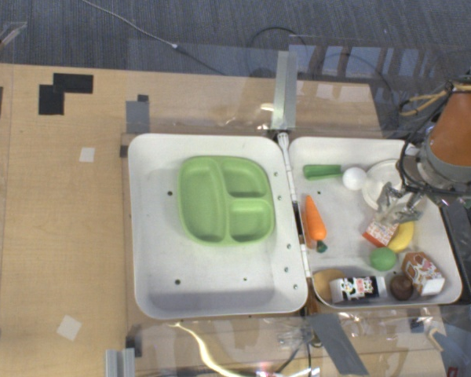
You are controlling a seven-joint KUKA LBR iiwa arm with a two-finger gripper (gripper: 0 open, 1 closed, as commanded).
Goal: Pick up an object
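Observation:
My gripper [400, 203] hangs low over the right bin [341, 218], just above a small orange-and-white packet [379, 232] and a yellow banana [402, 236]. Its metal fingers stand slightly apart with nothing visibly between them. Around it lie a green lime [383, 258], a carrot [315, 221], a green cucumber-like piece [323, 172], a white ball [353, 178] and a white bowl [377, 181]. Along the bin's near edge sit a black-and-white carton [355, 288], a dark round piece [400, 287] and a brown box [421, 270].
The left bin [153, 234] holds a green divided plate [224, 199]. A metal post [285, 89] stands behind the seam between the bins. The arm's orange band [463, 132] looms over the right bin's far right corner.

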